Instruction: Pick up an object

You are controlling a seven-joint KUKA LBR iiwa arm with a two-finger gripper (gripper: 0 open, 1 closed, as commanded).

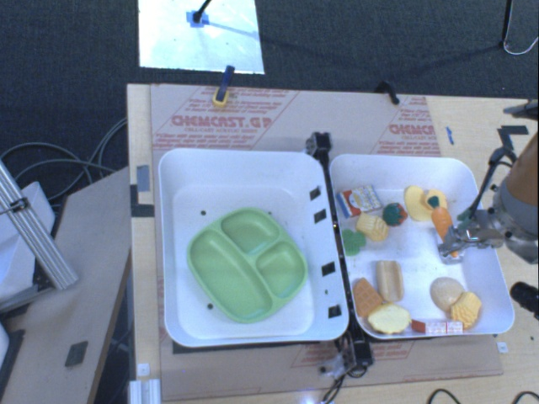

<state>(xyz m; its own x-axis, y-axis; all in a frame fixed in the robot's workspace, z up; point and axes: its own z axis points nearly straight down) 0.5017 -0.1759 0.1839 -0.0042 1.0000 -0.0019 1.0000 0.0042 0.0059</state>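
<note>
The right bin (484, 183) holds several toy foods. Among them are an orange carrot (441, 221), a yellow piece (417, 200), a red and white box (360, 199), a bun (388, 279), a beige egg shape (446, 293) and a yellow ridged piece (466, 309). My gripper (453, 247) hangs low over the bin's right side, just below the carrot and above the egg shape. Its metal tip is small in the camera view, and I see nothing clearly held in it.
The left bin (181, 183) holds a green divided plate (246, 263). A black divider (330, 225) runs between the bins. More toy foods lie along the right bin's front, including a yellow slice (389, 318) and an orange wafer (366, 297). The arm (518, 200) enters from the right.
</note>
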